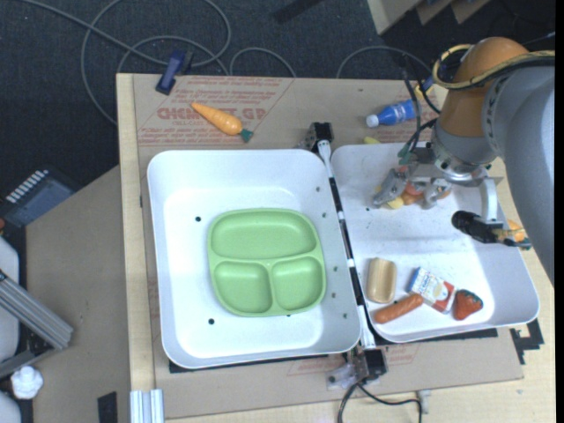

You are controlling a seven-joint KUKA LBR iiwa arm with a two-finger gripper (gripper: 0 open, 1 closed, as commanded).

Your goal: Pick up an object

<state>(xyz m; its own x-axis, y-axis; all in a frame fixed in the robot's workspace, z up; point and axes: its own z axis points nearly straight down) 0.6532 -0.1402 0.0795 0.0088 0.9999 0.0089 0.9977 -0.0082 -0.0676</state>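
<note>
Arm reaches in from right, wrist bent down over right bin's (529, 280) far end. Claw (407, 192) low above yellow item (396, 203); open or closed, cannot tell.

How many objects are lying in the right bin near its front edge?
4: a tan bread piece, a sausage, a small carton and a strawberry. More may be hidden under the gripper farther back.
</note>
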